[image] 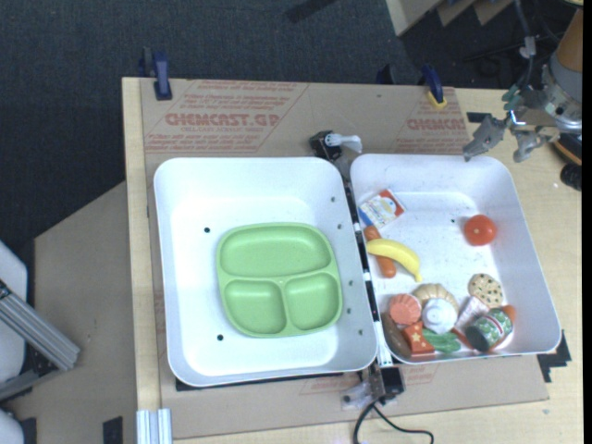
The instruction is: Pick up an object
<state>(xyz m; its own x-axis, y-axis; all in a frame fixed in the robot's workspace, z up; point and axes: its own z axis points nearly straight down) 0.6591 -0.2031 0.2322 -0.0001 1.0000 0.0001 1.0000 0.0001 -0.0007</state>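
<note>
My gripper [504,142] hangs over the back right rim of the right bin [523,213], open, with nothing between its fingers. Inside that bin lie a red tomato [478,229], a yellow banana [395,253] across an orange carrot [378,251], and a small white and blue carton [380,208]. Crowded in the near corner are a speckled cookie [485,289], a tan bun [435,296], a red round piece [404,309], a white ball [438,316] and a red and green can [491,330]. The tomato is the closest piece to the gripper, well in front of it.
The left bin [180,248] holds a green divided plate [277,277]. A black and white fitting [333,143] sits at the back between the bins. Blue clamps [159,72] [432,87] grip the board's far edge. Cables run near the front edge [379,396].
</note>
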